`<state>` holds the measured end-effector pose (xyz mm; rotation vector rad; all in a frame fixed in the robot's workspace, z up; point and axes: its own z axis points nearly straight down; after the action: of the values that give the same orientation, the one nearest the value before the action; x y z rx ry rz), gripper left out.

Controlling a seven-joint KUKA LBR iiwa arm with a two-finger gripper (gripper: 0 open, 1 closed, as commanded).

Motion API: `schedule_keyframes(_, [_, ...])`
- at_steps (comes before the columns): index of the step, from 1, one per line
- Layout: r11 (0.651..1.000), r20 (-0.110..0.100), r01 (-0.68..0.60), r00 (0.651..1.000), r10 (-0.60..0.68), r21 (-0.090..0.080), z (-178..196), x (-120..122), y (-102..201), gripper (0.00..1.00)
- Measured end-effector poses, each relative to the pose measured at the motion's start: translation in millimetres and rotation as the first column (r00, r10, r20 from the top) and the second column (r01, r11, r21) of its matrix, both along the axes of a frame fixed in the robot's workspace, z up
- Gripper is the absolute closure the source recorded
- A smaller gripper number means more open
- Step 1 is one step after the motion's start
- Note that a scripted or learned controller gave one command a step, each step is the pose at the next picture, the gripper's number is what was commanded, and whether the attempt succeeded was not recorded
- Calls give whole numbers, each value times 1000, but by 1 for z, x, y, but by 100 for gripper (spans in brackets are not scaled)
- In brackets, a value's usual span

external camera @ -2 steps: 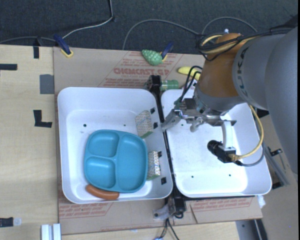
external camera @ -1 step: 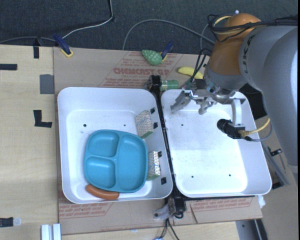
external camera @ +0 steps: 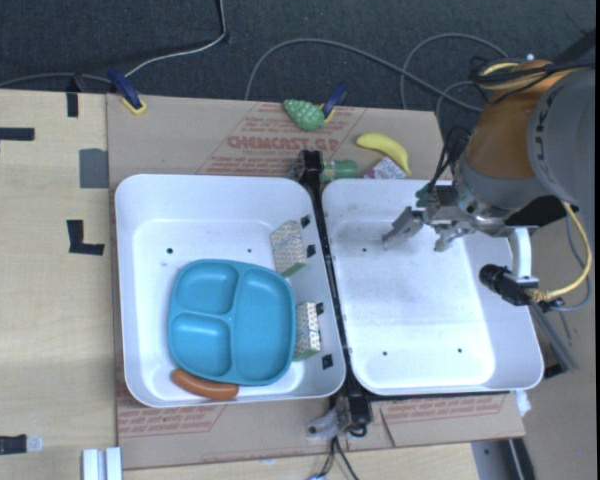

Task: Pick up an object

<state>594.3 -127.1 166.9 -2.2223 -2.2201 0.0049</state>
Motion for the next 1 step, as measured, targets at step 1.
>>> schedule_keyframes(1, [1000,1,-2,1000,2,2,-77,32,32,0])
